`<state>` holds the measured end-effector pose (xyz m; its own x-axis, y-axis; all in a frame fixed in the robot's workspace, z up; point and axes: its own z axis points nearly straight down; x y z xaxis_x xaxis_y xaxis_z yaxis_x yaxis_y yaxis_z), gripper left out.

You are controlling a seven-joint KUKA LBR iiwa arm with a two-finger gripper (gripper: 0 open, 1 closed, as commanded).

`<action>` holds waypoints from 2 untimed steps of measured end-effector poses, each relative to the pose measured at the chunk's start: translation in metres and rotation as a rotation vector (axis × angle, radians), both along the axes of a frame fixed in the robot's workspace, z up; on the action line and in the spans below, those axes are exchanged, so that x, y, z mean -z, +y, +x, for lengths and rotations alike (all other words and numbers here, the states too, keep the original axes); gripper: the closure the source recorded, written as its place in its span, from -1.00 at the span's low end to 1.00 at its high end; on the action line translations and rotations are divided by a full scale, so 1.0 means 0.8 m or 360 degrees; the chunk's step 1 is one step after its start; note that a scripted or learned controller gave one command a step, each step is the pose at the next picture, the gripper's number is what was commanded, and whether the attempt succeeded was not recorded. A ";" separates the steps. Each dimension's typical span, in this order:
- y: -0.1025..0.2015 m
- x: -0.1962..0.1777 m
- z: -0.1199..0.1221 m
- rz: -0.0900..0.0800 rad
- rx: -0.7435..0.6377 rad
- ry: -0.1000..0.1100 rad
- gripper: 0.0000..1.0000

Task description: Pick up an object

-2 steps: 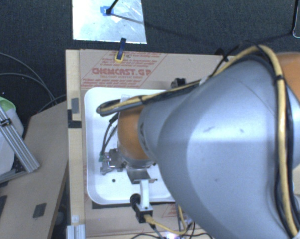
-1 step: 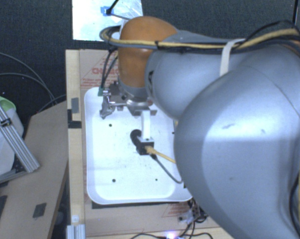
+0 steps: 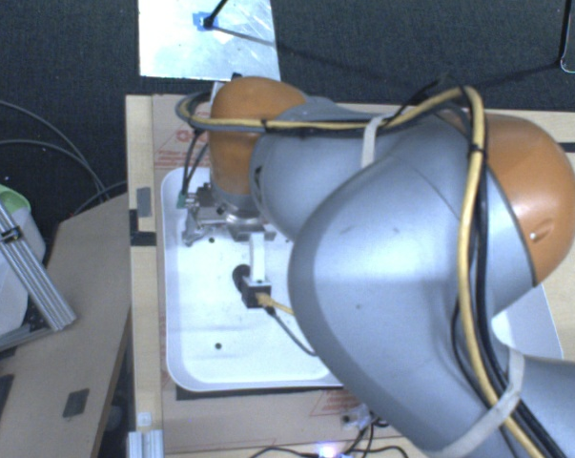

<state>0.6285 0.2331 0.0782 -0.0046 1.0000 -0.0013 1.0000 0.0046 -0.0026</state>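
Speck-sized dark object (image 3: 217, 344) lies on the white bin's (image 3: 171, 337) floor, well below the claw (image 3: 203, 219) and near the front rim. The claw sits close to the bin's left wall; whether it is wide or narrow cannot be told. Bare floor lies between them, and the arm (image 3: 411, 256) covers the bin to the claw's right.
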 end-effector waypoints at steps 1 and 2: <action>0.001 -0.009 0.046 0.0004 -0.0001 -0.0011 -1.00; 0.003 -0.024 0.045 0.0004 -0.0011 -0.0013 1.00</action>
